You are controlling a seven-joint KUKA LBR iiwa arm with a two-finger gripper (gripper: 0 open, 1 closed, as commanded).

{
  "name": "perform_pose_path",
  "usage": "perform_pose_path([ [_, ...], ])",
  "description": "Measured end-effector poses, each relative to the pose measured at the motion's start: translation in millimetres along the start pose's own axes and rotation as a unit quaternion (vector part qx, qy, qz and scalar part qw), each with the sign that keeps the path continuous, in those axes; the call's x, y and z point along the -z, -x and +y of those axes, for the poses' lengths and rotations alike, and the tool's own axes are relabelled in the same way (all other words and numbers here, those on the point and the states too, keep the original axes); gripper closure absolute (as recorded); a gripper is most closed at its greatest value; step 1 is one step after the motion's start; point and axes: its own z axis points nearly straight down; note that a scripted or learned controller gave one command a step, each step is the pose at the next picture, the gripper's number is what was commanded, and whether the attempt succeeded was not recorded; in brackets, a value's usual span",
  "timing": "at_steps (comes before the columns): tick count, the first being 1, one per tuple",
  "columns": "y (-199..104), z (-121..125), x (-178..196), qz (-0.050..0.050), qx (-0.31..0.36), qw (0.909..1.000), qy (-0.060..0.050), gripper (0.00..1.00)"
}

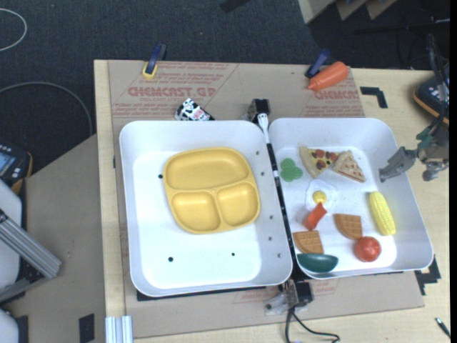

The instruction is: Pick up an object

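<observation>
A yellow divided plate (211, 189) lay in the left bin (143, 249). The right bin (410, 245) held toy food, with the corn (383, 212) at mid-right. The gripper (410, 161) hovered at that bin's right edge, grasping nothing; its state couldn't be told. Judged step: approach; next, descending over 1 item.

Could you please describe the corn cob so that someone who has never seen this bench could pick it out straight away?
Look at the right white bin, the one crowded with toy food. Along its right side, above the red tomato and right of a brown waffle piece, lies the corn cob. It is the only long, bumpy, bright yellow piece there, lying lengthwise near the bin's right wall.
</observation>
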Motion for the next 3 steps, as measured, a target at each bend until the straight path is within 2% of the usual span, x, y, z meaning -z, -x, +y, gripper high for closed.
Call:
perform_pose_path([
  [1,0,2,5,-0.001,0.001,1.0,0.005,0.0],
  [3,-7,0,-122,0.001,0.001,1.0,0.001,0.0],
])
